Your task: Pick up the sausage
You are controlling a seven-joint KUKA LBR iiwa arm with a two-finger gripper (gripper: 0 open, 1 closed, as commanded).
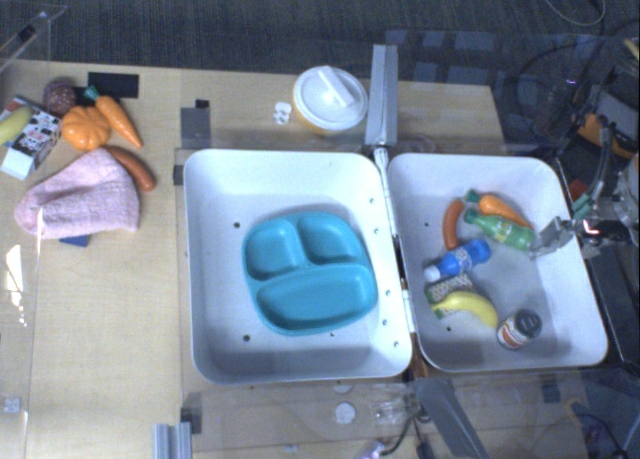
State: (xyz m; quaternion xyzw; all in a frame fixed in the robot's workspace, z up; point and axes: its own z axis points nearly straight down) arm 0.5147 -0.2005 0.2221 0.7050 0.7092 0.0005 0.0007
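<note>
The gripper (pixel 556 234) sits at the right bin's (pixel 560 347) right rim, a grey, blurred shape near the tip of the green bottle (pixel 502 233); whether it is released or clenched cannot be told, and nothing is visible in its grasp. It lies close to the green bottle's right end, though contact cannot be made out. The sausage (pixel 453 223) is in the right bin, in its upper left part, just left of the green bottle and just above the blue bottle (pixel 462 259). Its long axis runs nearly up and down the view, slightly curved, with the upper end leaning a little toward the right. Also in the right bin: a carrot (pixel 498 208) lying along the upper side of the green bottle, a banana (pixel 468 305) below the blue bottle, a dark flat thing (pixel 445 290) between the banana and the blue bottle, and a small can (pixel 519 329) near the lower right corner. The left bin (pixel 215 277) holds a blue divided plate (pixel 309 271), set at a slant in its middle. On the tabletop (pixel 100 347) left of the bins lie a pink cloth (pixel 80 199), a second sausage (pixel 135 169) touching its upper right edge, a small pumpkin (pixel 84 128) and another carrot (pixel 120 118). A white lidded bowl (pixel 331 99) stands on the tabletop just above the left bin.
</note>
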